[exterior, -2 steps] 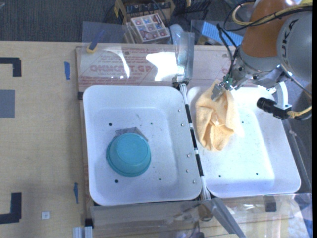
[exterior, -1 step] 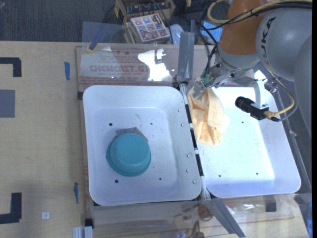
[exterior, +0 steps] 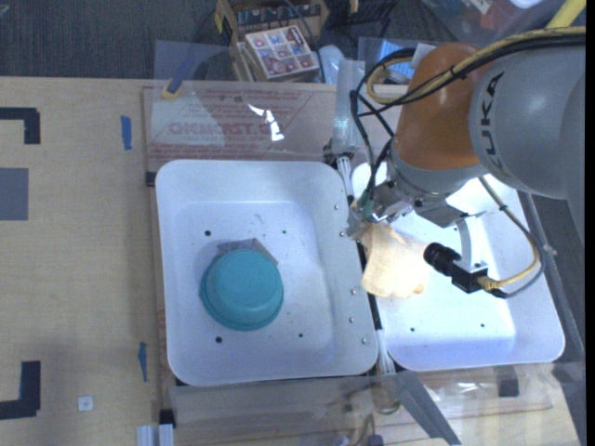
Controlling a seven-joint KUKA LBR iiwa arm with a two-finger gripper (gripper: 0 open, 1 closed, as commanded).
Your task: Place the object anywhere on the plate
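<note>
A wooden bench (exterior: pixel 74 277) is filling the left of the scene, bearing two shallow white bins side by side. In the left bin (exterior: pixel 186 193), a teal plate (exterior: pixel 243 289), round and looking like an upturned shallow dish, is sitting left of centre toward the near side, resting partly on a small grey patch.

Moving right, a pale yellow, soft-looking object (exterior: pixel 393 263) is hanging over the seam where the two bins meet, mostly above the left edge of the right bin (exterior: pixel 521 333). Its upper tip is meeting the gripper (exterior: pixel 372 210), and it appears to be dangling from there, so the gripper is most likely closed on it and carrying it, though the fingers themselves are too hidden to be certain.

Further right, the grey arm (exterior: pixel 530 110), with its orange band, is reaching in, trailing black and yellow cables.

The step in hand seems to be the carry, with the object lifted but well apart from the plate. The next move calls for travelling left and nearer until the object is hanging over the teal plate, then lowering and letting go.
</note>
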